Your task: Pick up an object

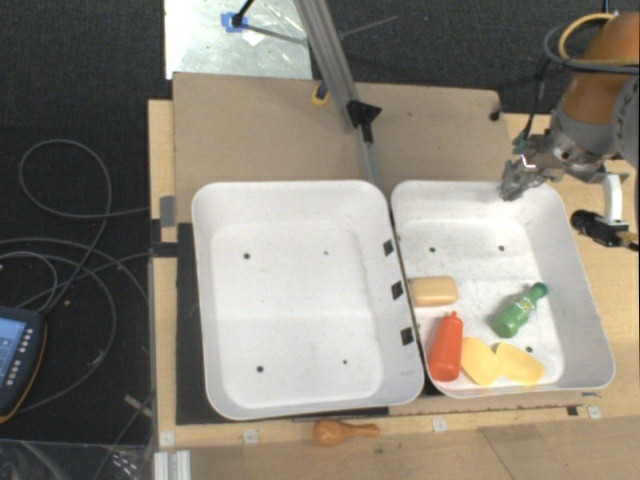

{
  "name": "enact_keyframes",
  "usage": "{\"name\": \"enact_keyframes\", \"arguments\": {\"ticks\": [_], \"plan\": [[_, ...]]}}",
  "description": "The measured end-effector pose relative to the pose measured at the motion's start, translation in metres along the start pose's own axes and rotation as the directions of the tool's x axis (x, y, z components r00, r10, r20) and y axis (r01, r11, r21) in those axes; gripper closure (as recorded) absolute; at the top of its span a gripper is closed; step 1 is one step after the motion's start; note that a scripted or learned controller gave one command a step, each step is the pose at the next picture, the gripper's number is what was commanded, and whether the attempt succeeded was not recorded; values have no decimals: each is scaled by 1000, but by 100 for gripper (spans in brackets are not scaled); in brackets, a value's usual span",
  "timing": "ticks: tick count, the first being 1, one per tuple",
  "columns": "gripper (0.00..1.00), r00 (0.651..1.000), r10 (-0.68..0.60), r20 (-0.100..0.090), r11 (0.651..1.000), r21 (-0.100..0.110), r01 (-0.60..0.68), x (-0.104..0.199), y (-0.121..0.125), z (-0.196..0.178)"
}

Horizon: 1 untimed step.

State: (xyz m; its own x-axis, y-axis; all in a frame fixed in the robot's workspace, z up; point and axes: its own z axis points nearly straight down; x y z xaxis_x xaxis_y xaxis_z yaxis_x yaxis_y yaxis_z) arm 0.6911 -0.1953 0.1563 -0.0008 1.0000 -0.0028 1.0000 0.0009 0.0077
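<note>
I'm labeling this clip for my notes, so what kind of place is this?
Probably a robotics lab test bench: two shallow white bins sit on a cardboard-topped bench, toy-like items such as a green bottle lie in the right one, loose cables trail over the dark floor, and a robot claw hangs above.

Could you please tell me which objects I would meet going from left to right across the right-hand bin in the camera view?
Tan block → red bottle → yellow piece → green bottle.

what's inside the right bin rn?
Right bin holds a tan block, a red bottle, a green bottle and two yellow pieces. Whatever lies under them is covered.
</note>
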Motion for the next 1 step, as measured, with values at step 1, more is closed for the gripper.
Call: {"name": "enact_keyframes", "arguments": {"ticks": [1], "plan": [[100, 1000, -2, 0, 1000, -2, 2, -1, 2, -67]]}}
